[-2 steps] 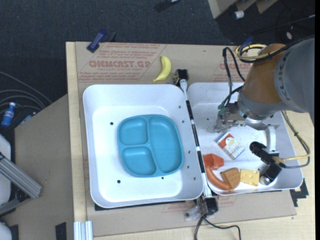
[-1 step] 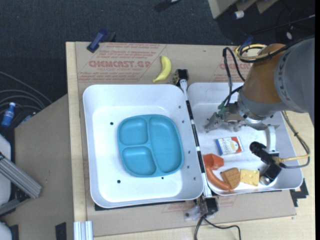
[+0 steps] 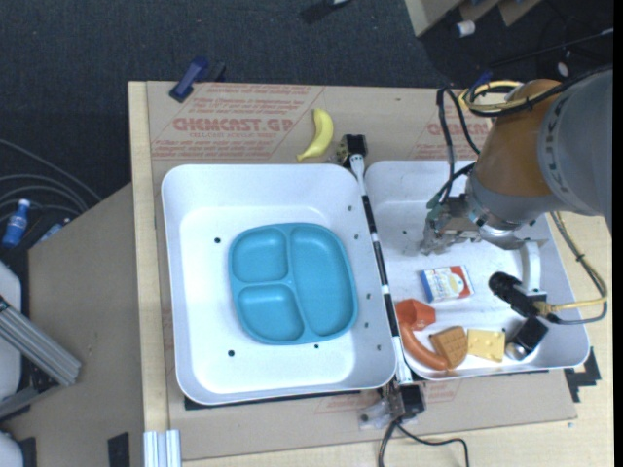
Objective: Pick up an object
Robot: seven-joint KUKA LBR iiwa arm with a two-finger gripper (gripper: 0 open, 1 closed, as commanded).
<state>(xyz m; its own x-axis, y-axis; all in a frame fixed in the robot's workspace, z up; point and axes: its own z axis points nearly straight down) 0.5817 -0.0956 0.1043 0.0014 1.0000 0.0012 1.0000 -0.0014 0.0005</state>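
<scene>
The arm [image 3: 545, 154] is reaching in over the right-hand bin [image 3: 399, 188], and the fingers [image 3: 450, 224] are hanging low over a bare patch of its floor; whether they are spread or pressed together I cannot tell, since the dark wrist hardware is blurring into them, and nothing is showing between them; the nearest candidate is the small blue-and-white carton [image 3: 446, 283], lying just below the fingers and a little apart from them; further below that are sitting the orange-red piece [image 3: 417, 317], the brown biscuit-like piece [image 3: 449, 344] and the yellow cheese wedge [image 3: 487, 343], crowded together at the bin's near edge; to do this pick well, I judge the fingers should be centring over the carton, lining up across its narrow side and coming straight down, keeping away from the cluster; the wrist is pointing down and leftward, the orange band [image 3: 511, 144] sitting above it, cables [image 3: 458, 115] trailing alongside; the blue divided plate [image 3: 292, 282] is lying well off to the fingers' left in the other bin [image 3: 195, 202].
</scene>
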